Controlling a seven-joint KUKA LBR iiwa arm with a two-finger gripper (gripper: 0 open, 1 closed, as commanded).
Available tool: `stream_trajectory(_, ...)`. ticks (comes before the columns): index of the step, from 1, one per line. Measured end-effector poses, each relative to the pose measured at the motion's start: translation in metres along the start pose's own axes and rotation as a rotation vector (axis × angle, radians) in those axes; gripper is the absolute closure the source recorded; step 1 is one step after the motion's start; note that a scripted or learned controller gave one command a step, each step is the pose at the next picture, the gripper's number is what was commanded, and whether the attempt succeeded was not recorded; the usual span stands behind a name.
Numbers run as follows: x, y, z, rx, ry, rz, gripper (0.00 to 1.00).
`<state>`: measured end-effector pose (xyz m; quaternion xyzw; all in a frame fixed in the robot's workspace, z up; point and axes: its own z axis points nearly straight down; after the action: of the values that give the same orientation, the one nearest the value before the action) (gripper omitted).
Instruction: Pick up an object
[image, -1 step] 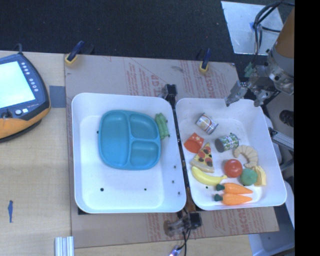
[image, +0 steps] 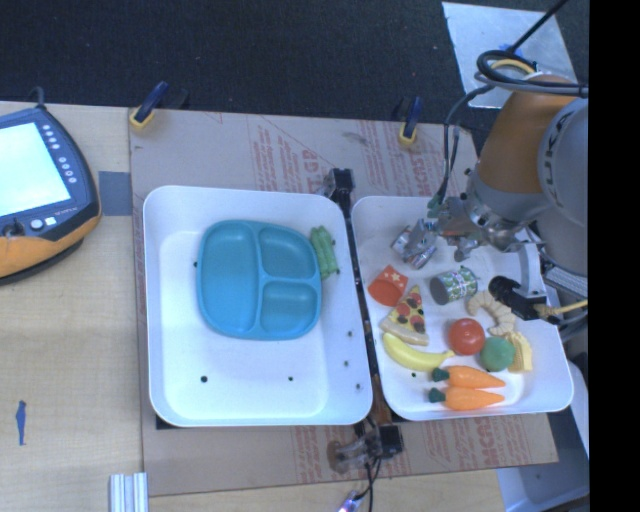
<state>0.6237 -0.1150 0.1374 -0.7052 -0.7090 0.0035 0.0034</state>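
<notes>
A: Let's read the bench from the left. Past the teach pendant (image: 35, 195), we have the left bin (image: 175, 385) with the blue divided plate (image: 262, 278) lying flat in it, and a green pod-shaped toy (image: 324, 250) touching the plate's right rim.

B: Nothing for us there, the arm is not over that bin. The pile is in the right bin (image: 385, 215): a red wedge (image: 386, 286), a pizza slice (image: 408, 318), a banana (image: 414, 354) below it, a small can (image: 455, 285) lying on its side, a tomato (image: 465, 336), two carrots (image: 470, 388) side by side near the front wall.

A: And the gripper (image: 418, 243) hangs over the far part of that bin, just above the red wedge and the can. Can we say whether it is released or clenched?

B: We cannot tell; the metal end is too small and blurred. We see nothing between its tips.

A: So we judge this as the approach, with the pick not yet made. What do we want?

B: We'd choose one piece that stands apart. The red wedge or the can are nearest. We should come straight down, centred on it, and keep clear of the bin's wall.

A: The crowded front corner is riskier; neighbours touch there.
</notes>
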Motion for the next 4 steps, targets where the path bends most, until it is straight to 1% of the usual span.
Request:
stream_trajectory(1, -0.026, -0.003, 0.046, -0.003, -0.001, 0.001, 0.00)
stream_trajectory(2, -0.009, 0.010, 0.045, -0.007, -0.002, -0.002, 0.00)
stream_trajectory(3, -0.002, 0.033, 0.045, -0.007, 0.000, 0.000, 0.00)
stream_trajectory(4, -0.003, 0.033, 0.035, -0.005, 0.000, -0.002, 1.00)
